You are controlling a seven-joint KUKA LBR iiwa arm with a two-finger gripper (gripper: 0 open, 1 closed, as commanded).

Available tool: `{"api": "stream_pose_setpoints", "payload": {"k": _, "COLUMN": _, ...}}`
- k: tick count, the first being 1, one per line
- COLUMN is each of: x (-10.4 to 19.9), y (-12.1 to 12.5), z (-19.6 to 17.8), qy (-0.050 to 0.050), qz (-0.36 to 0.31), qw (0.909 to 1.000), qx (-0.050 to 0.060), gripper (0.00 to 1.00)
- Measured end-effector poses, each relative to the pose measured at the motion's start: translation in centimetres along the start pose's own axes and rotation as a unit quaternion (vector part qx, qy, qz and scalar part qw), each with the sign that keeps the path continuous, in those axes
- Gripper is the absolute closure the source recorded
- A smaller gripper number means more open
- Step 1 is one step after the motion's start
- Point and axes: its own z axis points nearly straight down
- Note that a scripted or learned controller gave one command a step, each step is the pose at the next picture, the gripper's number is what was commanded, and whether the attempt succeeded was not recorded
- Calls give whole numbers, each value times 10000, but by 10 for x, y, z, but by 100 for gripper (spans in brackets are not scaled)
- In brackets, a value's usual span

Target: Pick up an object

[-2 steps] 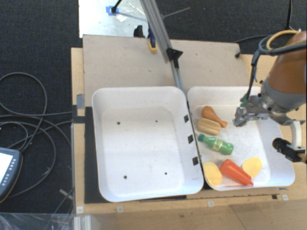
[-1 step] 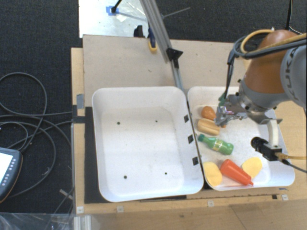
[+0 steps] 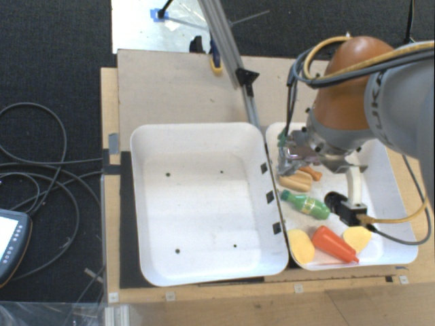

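Observation:
My gripper (image 3: pixel 293 157) hangs low over the back left part of the right bin (image 3: pixel 394 182), just above a hot dog (image 3: pixel 300 179) with a tan bun and an orange sausage. In front of the hot dog lies a green bottle-shaped thing (image 3: pixel 306 205). Nearer the bin's front edge lie an orange carrot-like cone (image 3: pixel 334 244), a yellow piece (image 3: pixel 301 246) to its left and another yellow piece (image 3: pixel 357 238) to its right. The arm's orange band and grey wrist hide the back of this bin.
The left bin (image 3: pixel 204 202) stands directly beside the right one, sharing a raised rim with black clips (image 3: pixel 270 195). A slanted metal pole (image 3: pixel 224 39) crosses the bench behind the bins. Cables (image 3: pixel 41 175) lie on the floor at left.

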Motion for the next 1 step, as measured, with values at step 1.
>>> {"api": "stream_pose_setpoints", "payload": {"k": 1, "x": 60, "y": 2, "z": -9, "qy": 0, "qz": 1, "qw": 10000, "qx": 1, "gripper": 100}}
